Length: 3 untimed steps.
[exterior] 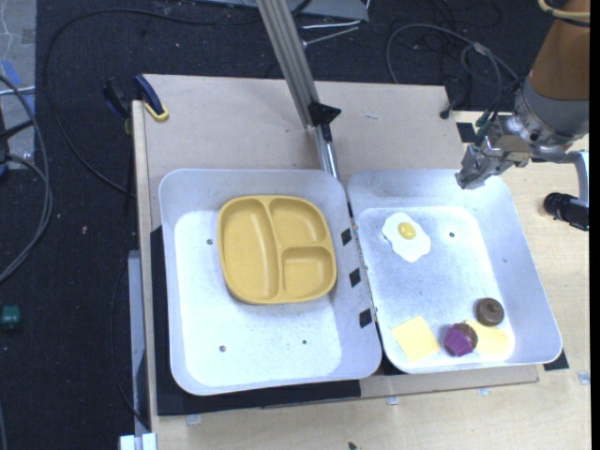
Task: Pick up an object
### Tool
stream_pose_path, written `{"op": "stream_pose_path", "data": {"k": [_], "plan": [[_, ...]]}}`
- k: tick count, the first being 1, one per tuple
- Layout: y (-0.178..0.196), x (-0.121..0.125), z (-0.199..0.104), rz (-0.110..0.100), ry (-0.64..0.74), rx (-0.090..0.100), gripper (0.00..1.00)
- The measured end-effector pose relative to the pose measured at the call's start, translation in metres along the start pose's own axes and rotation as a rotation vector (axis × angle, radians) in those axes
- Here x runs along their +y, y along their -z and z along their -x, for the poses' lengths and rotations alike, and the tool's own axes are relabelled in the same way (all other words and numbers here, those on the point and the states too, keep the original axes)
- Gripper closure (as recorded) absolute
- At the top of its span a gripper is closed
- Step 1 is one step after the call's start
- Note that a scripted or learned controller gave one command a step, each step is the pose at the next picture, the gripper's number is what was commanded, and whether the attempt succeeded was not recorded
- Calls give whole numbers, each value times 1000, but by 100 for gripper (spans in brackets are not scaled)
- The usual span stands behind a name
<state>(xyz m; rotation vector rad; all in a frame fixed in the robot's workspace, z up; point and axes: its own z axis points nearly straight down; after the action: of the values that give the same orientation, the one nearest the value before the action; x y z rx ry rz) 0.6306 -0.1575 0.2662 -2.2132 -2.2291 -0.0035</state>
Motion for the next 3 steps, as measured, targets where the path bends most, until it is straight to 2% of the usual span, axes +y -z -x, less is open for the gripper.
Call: {"op": "stream_pose_path", "data": {"k": [3], "plan": [[-27, -12, -159, -3, 1, 0, 100]]}}
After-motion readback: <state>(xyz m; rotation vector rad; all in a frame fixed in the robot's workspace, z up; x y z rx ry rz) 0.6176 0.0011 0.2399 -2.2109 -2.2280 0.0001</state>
